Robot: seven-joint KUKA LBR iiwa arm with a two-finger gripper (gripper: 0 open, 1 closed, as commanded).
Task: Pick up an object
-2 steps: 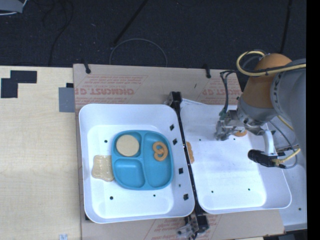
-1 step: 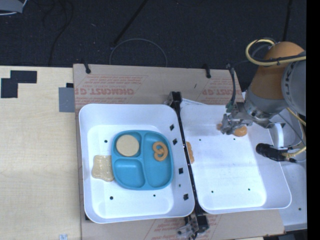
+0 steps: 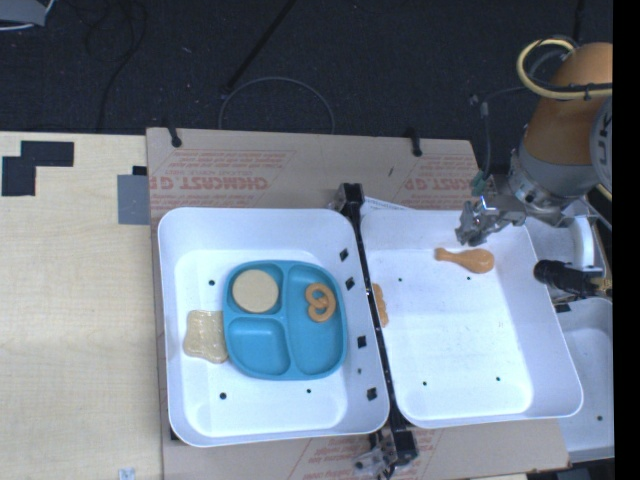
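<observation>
While the gripper [image 3: 472, 230] hangs over the right bin [image 3: 480, 368], a tan drumstick [image 3: 468, 259] lies just below it on the bin floor. A blue tray [image 3: 285, 353] with a pretzel [image 3: 319, 302] sits in the left bin [image 3: 190, 258].

Robotics lab, plywood bench [image 3: 70, 298] (taped markers), two white bins [image 3: 190, 268], loose cables [image 3: 270, 98] behind

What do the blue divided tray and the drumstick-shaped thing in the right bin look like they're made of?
Blue divided tray: likely molded plastic, with a smooth, even color, rounded compartments and a soft sheen. Drumstick-shaped toy: probably plastic or rubber play food, uniform tan-orange with a slightly glossy surface; at this size I cannot tell which.
</observation>
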